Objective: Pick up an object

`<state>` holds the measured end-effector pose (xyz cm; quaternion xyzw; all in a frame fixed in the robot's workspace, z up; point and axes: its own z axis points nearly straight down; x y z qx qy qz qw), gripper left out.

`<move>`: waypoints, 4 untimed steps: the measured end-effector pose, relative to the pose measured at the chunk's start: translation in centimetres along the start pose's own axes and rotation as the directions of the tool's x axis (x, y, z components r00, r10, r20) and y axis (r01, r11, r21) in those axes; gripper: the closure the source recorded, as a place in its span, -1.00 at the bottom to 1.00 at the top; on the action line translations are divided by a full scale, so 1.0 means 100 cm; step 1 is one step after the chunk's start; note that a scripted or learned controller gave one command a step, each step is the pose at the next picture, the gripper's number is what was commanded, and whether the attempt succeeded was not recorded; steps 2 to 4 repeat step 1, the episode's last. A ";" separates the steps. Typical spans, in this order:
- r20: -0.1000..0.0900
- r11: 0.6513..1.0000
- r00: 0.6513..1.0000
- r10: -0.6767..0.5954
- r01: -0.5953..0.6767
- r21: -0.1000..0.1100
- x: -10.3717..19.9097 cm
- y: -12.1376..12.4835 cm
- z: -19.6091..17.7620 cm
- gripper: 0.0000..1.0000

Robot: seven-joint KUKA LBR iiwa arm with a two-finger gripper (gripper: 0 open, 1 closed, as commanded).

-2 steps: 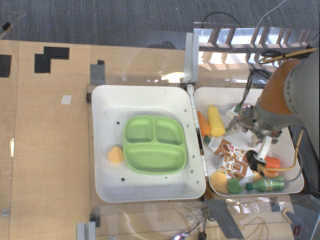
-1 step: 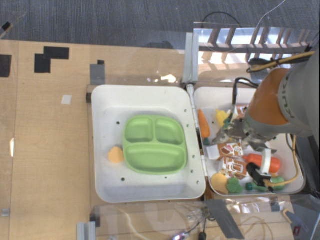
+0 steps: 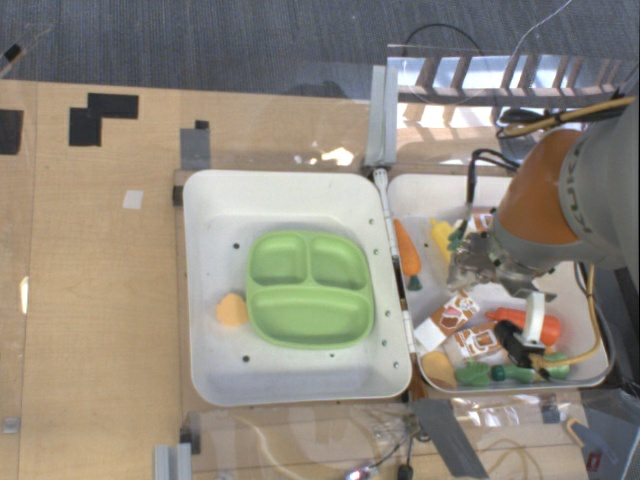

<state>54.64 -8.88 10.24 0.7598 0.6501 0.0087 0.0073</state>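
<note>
The pale wooden tabletop (image 3: 100, 268) carries two shallow bins, and I'll place everything by the lime-green plastic plate with three compartments (image 3: 310, 288). That plate lies flat in the middle of the left white bin (image 3: 212, 226). Just beside the plate's left edge, low down, sits a small round orange ball (image 3: 232, 311), touching it or nearly so.

Right of the plate, past the wall between the bins, lies the right white bin (image 3: 430, 193). Nearest the plate is a toy orange carrot with a green tip (image 3: 407, 251), lying lengthwise along that wall. A little further right, level with the plate's top edge, is a small yellow toy piece (image 3: 441, 236). Level with the plate's lower edge are two small brown-and-white printed cartons (image 3: 458, 311) (image 3: 478, 342), close together. Below them sits a tan rounded lump (image 3: 438, 369), then a row of dark green toy vegetables (image 3: 476, 374) along the bin's near wall. A red-orange piece (image 3: 515, 317) lies further right, partly hidden.

The gripper (image 3: 468, 265) hangs low over this bin, between the yellow piece and the upper carton. I cannot tell from here whether it is open or closed, or whether it has hold of anything. Above it rises the grey arm (image 3: 595, 183) with its orange band (image 3: 530, 198).
</note>
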 end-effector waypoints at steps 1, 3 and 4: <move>0.000 1.000 1.000 0.000 0.000 0.001 0.000 0.000 0.000 -1.00; 0.000 1.000 1.000 0.000 0.000 0.001 0.000 0.000 0.000 -1.00; 0.000 1.000 1.000 0.000 0.000 0.001 0.000 0.000 0.000 -1.00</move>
